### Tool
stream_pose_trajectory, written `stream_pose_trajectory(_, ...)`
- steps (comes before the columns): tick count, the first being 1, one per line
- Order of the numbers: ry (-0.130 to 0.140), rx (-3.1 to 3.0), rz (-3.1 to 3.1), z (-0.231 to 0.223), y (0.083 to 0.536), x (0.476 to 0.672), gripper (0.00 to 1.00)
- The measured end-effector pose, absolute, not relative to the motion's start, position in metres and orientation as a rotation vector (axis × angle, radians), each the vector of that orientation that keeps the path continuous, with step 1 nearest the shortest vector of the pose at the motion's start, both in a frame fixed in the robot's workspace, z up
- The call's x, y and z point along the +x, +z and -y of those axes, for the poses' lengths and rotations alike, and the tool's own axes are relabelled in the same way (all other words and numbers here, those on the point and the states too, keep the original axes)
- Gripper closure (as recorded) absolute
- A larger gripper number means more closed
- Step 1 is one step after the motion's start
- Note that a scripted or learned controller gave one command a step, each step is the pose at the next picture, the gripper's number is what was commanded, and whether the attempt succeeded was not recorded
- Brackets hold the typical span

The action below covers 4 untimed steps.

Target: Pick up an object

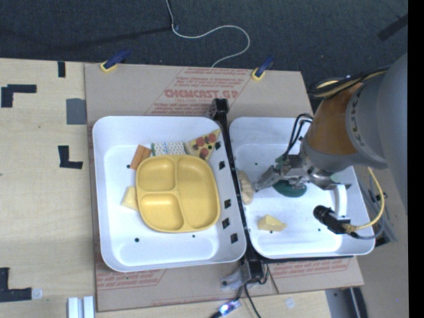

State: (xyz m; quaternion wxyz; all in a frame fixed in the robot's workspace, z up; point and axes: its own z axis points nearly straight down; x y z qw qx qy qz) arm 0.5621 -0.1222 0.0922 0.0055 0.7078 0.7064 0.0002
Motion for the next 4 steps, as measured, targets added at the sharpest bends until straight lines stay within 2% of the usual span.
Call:
stream_pose_trajectory(1, 0.014, 2.202, -2.2, 0.123, 0.107, 0.567, 1.0)
stream_pose_trajectory(2, 0.002, 2.219, -2.222, 0.131, 0.153, 0.567, 1.0)
stream_pose_trajectory(3, 0.003, 2.218, -2.221, 0.135, 0.212, 0.561, 1.0)
stream_pose_trajectory(4, 0.001, 2.22, -2.223, 0.135, 0.225, 0.561, 1.0)
